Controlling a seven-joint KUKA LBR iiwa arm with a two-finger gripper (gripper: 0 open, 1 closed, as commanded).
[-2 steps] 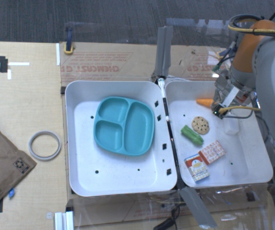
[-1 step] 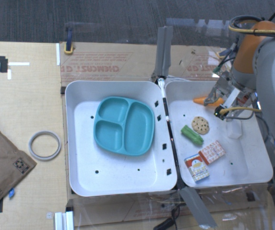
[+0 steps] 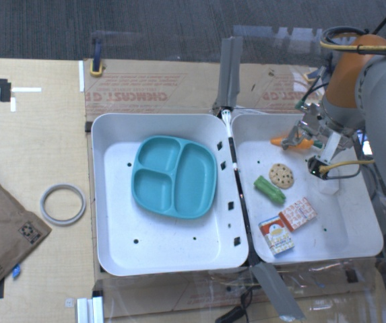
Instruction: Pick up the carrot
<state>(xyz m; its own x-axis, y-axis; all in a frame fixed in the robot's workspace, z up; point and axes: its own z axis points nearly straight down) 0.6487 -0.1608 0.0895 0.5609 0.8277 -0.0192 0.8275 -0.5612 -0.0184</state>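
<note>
The orange carrot (image 3: 283, 140) lies near the back of the right bin (image 3: 354, 237), its left tip pointing toward the divider. My gripper (image 3: 303, 138) has come down from the right onto the carrot's right end. The grey fingers (image 3: 308, 125) straddle that end and look closed on it. I cannot tell whether the carrot is lifted off the bin floor or still touching it. The arm's orange band (image 3: 354, 52) and grey wrist rise behind, at the right edge.
A round cookie (image 3: 281, 175), a green vegetable piece (image 3: 270, 189) and two small red-and-white boxes (image 3: 287, 224) lie in the right bin, in front of the carrot. The left bin (image 3: 112, 200) holds a teal divided plate (image 3: 176, 177). A tape ring (image 3: 63, 203) lies on the bench at left.
</note>
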